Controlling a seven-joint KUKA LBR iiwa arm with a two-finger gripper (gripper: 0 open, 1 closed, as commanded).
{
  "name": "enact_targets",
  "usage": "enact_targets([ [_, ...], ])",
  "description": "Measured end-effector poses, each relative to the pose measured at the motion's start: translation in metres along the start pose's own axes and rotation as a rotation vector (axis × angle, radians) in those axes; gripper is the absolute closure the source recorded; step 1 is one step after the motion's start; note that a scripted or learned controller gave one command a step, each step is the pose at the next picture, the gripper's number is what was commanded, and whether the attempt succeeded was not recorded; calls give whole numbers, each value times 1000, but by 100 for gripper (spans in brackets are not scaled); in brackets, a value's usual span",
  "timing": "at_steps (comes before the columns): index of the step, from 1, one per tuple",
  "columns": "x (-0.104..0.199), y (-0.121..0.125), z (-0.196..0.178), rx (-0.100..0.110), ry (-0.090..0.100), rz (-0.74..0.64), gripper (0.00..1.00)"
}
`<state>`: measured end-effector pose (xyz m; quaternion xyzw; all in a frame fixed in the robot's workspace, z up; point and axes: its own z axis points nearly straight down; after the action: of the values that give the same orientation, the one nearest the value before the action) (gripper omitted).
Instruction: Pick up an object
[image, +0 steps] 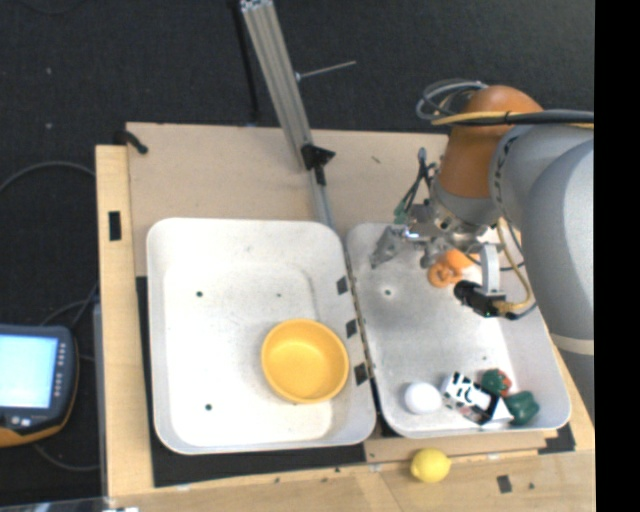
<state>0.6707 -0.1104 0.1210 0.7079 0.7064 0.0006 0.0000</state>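
My gripper (392, 245) hangs over the far left part of the right bin (400, 330), pointing left, with bare bin floor under it. An orange object (447, 268) lies just to its right, partly hidden under the wrist. At the bin's near end sit a white ball (422, 397), a black-and-white toy (465, 392) and a green and red toy (510, 402), all well away from the gripper. A yellow bowl (305, 360) stands in the left bin (200, 300).
A yellow ball (430, 465) lies on the bench outside the bins, in front of the right bin. A metal post (285, 90) leans up from behind the bins. The arm's grey body (545, 220) covers the right bin's right side.
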Motion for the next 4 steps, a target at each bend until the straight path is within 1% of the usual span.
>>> enact_targets([
  [1, 0, 1, -10, -3, 2, 2, 100],
  [2, 6, 11, -62, -6, 0, -5, 100],
  [4, 1, 14, -155, -6, -1, -7, 100],
])
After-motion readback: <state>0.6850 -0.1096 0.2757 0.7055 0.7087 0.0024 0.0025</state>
